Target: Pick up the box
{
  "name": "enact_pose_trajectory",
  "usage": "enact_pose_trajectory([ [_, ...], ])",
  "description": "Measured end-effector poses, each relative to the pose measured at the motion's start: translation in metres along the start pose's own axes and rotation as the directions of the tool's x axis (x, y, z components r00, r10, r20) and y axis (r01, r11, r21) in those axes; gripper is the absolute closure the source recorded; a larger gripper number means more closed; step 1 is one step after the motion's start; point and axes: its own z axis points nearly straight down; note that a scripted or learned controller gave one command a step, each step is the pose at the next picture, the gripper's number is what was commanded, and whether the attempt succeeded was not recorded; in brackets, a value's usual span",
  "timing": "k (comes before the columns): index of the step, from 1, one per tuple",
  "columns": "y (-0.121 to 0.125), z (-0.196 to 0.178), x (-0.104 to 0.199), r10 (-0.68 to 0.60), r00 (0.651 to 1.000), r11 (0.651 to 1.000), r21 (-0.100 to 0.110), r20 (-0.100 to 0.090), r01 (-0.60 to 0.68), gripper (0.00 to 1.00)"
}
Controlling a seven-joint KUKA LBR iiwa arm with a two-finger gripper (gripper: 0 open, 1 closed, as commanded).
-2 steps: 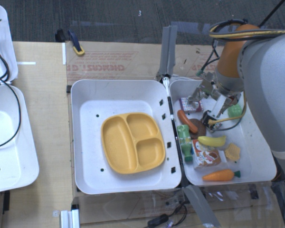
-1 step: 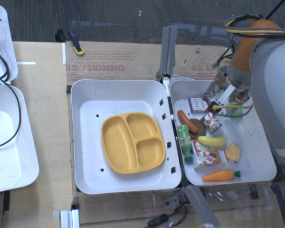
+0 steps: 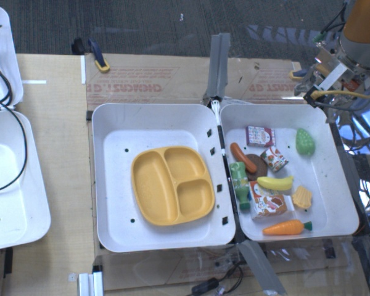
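A small white and pink box (image 3: pixel 260 135) lies flat near the back of the right bin (image 3: pixel 342 184). Just in front of it a smaller red and white carton (image 3: pixel 274 159) sits tilted. My gripper (image 3: pixel 337 96) hangs over the back right corner of that bin, above and to the right of the box and well apart from it. Nothing is seen in its grasp. The orange band of the arm (image 3: pixel 361 17) rises above it at the top right.
The right bin also holds a green pear-like fruit (image 3: pixel 305 142), a sausage (image 3: pixel 240 155), a brown disc (image 3: pixel 254 163), a banana (image 3: pixel 275 182), a green bottle (image 3: pixel 239 184), a snack packet (image 3: pixel 270 201), a cheese wedge (image 3: pixel 303 197) and a carrot (image 3: pixel 285 228). A yellow divided plate (image 3: pixel 172 185) lies in the left bin (image 3: pixel 111 134).
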Motion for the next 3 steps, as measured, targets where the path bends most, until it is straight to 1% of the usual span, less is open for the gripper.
enact_pose_trajectory([
  [1,-0.033,0.139,-0.001,0.088,0.996,0.996,0.003,0.001,-0.088,0.0],
  [2,-0.058,0.04,0.003,0.123,0.992,0.992,0.0,0.0,-0.123,0.0],
  [3,-0.018,0.157,-0.006,0.051,0.999,0.999,0.003,0.001,-0.051,0.0],
])
